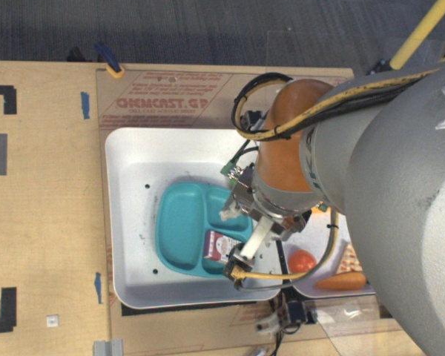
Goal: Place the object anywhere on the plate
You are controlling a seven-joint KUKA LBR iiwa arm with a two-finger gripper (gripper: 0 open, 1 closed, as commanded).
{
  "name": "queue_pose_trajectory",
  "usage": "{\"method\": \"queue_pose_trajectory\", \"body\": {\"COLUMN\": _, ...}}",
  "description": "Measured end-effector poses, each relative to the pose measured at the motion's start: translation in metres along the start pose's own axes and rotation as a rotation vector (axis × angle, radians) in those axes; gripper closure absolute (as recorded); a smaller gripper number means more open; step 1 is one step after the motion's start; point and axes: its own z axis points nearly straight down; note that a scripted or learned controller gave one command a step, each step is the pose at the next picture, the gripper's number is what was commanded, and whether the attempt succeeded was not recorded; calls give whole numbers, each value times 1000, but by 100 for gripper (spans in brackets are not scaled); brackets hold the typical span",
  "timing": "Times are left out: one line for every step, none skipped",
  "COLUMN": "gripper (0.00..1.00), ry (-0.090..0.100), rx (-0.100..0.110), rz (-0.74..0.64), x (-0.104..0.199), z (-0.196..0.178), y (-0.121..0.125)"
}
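Small carton [219, 245]: where is it lying?
— It is lying on the teal plate [179, 225], just beside the gripper [233, 216], toward the view's bottom. Whether the gripper is spreading or pinching, I cannot tell.

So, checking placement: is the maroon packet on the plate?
On it: the maroon packet lies within the rim of the teal plate.

Teal plate [182, 228] — right edge hidden under arm [386, 162].
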Motion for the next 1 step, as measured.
{"method": "queue_pose_trajectory", "body": {"gripper": 100, "ry": 0, "rx": 0, "rz": -4, "x": 1, "z": -10, "y": 0}}
